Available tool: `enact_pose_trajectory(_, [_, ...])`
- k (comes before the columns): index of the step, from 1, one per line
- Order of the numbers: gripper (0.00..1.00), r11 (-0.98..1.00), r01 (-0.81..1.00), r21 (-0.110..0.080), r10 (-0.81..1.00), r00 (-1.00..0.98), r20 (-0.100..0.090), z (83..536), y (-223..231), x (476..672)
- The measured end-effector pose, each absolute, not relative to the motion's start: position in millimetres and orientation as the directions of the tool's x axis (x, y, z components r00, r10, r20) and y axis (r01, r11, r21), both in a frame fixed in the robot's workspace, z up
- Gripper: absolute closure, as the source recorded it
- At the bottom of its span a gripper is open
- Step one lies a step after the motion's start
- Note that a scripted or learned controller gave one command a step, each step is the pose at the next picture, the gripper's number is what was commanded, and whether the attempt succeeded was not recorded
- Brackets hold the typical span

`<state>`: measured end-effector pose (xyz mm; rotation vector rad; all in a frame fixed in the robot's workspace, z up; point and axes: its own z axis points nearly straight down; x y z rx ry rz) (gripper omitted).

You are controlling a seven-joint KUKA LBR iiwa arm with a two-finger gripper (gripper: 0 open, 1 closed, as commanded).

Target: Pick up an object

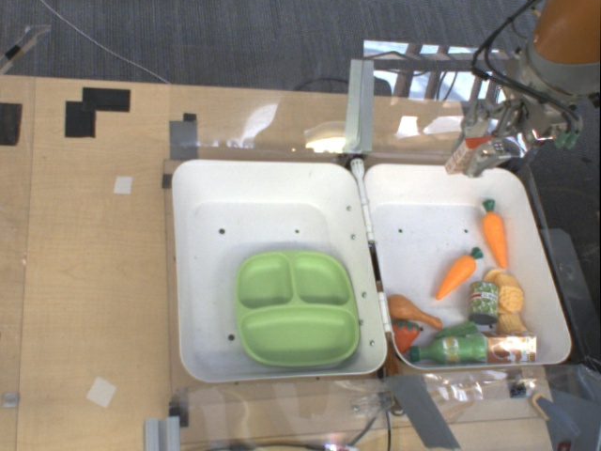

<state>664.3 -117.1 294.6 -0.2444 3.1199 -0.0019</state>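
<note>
My gripper (477, 161) hangs over the back rim of the right bin (423, 205), open, with nothing between its fingers. Below it in the bin lie two orange carrots, one upright (494, 236) near the right wall and one slanted (456, 274) toward the middle. Further forward are a small green can (484, 301), a tan biscuit stack (510, 301), a green bottle (458, 349) lying on its side, a brown-labelled tube (513, 348), a brown drumstick (414, 311) and a red piece (406, 334).
The left bin (216, 214) holds a green divided plate (297, 308) at its front. A metal post (358, 106) rises behind the seam between the bins. Cables loop around the arm's wrist (563, 17) at the top right.
</note>
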Motion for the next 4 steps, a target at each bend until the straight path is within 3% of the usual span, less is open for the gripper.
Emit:
enact_pose_trajectory(1, [1.0, 0.966, -0.257, -0.002, -0.257, -0.966, -0.009, 275.2, -101.5, 616.2])
enact_pose_trajectory(2, [1.0, 0.866, -0.5, 0.003, -0.5, -0.866, 0.0, 120.1, -134.4, 596.9])
enact_pose_trajectory(3, [1.0, 0.687, -0.726, -0.029, -0.727, -0.687, -0.018, 103.7, -85.2, 611.9])
enact_pose_trajectory(4, [1.0, 0.781, -0.624, -0.015, -0.624, -0.781, -0.019, 237.6, -60.2, 661.4])
